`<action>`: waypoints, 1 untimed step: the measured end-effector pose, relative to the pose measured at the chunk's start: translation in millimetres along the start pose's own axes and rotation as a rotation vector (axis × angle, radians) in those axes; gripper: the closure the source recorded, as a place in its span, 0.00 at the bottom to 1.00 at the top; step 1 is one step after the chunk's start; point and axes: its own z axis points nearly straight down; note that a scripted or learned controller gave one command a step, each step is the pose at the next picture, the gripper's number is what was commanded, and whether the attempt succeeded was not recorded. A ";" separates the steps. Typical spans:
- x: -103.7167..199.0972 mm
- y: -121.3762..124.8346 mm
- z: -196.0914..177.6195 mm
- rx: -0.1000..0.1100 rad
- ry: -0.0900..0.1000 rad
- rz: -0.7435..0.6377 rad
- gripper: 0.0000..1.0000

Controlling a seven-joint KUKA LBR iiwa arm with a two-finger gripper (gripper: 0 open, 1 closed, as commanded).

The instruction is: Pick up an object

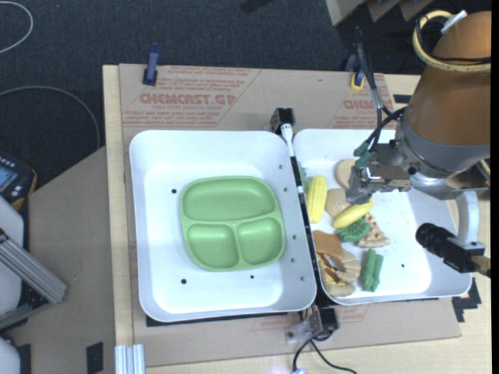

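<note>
gripper [363,195] sits right above the banana [352,214]; cannot tell its grip state.

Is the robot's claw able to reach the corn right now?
Probably yes. The corn lies uncovered by the right bin's left wall, nothing on top of it. The gripper hangs just to its right, above the banana, so only a short sideways move seems needed.

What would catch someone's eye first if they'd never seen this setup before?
Probably the green divided plate, sitting alone in the middle of the left bin. Next, the heap of toy food in the right bin: a corn cob, a banana, a sandwich. The gripper hangs just above the banana.
</note>
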 end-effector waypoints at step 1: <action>-39.6 -0.5 61.9 0.013 -0.003 0.014 1.00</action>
